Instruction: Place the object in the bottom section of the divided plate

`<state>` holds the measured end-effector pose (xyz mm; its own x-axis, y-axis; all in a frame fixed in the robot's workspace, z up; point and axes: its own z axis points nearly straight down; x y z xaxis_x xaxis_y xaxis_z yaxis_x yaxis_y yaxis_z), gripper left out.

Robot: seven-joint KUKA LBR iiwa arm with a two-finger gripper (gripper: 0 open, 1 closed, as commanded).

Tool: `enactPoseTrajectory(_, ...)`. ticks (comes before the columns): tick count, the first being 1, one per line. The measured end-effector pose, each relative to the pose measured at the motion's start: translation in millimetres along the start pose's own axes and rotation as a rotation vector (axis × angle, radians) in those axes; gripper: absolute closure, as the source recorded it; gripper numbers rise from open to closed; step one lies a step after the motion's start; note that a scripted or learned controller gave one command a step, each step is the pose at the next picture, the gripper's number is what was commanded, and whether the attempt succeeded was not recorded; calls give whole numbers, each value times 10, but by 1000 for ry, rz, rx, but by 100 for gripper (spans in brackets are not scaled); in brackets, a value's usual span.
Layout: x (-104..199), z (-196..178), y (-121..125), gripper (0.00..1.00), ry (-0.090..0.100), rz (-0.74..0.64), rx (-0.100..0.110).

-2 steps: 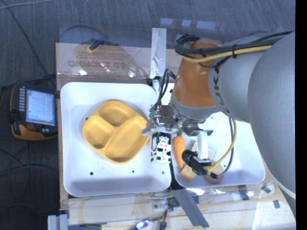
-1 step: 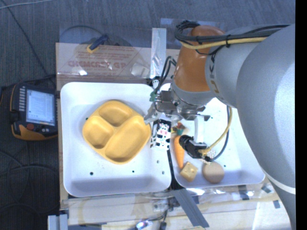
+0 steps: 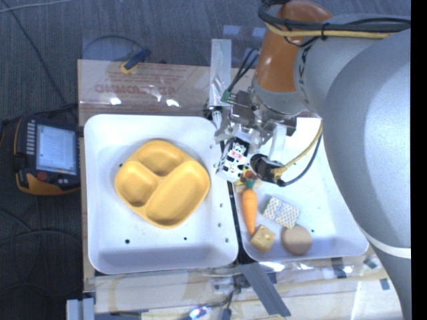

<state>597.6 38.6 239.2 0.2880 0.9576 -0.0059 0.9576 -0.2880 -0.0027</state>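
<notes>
The yellow three-section divided plastic plate sits in the middle of the left shallow white bin. The two-finger gripper hangs over the right white bin's ten o'clock corner; how far it is open cannot be told. Just below it, toward six o'clock, lies an orange toy carrot. Near the bin's six o'clock edge rest a tan cheese-like cube, a patterned white wafer and a brown egg-shaped piece.

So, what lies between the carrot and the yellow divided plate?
In the camera view, only bare white bin floor and the two bins' adjoining walls separate the carrot from the yellow divided plate.
</notes>
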Motion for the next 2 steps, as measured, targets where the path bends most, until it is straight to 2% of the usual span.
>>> enactPoseTrajectory(1, 333, -37, -1097, 100, 2, -65, 2)
enactPoseTrajectory(2, 331, -39, -1096, 0, 2, -65, 2)
